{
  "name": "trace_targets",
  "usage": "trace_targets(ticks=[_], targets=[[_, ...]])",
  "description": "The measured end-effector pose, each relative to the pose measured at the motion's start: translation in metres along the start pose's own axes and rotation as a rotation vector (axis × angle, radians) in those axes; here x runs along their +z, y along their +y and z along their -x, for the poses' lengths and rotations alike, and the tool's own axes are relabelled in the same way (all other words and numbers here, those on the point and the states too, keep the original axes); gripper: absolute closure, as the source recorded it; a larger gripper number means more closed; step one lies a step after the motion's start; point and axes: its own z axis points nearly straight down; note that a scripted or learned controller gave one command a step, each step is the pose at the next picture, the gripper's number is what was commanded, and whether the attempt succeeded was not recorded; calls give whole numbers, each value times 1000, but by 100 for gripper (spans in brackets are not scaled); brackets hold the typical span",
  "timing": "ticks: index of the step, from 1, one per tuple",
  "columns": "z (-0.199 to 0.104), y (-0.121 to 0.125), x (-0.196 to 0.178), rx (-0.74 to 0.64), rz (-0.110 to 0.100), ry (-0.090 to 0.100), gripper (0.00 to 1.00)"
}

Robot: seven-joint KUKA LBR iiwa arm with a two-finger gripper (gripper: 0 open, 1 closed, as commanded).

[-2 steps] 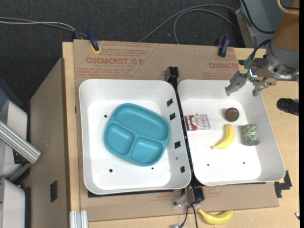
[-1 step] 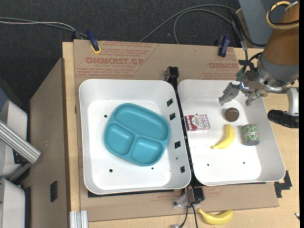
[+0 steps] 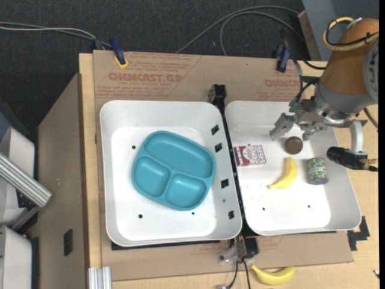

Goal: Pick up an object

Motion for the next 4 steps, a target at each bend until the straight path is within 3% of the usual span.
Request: trace_targets(ticks=[1, 2, 3, 4], targets=[[-3, -10, 54, 0, -2, 1, 0], [-3, -8, 40, 0, 6, 0, 100], [2, -14, -9, 0, 11, -2, 100], [2, -13, -27, -2, 8, -2, 100]])
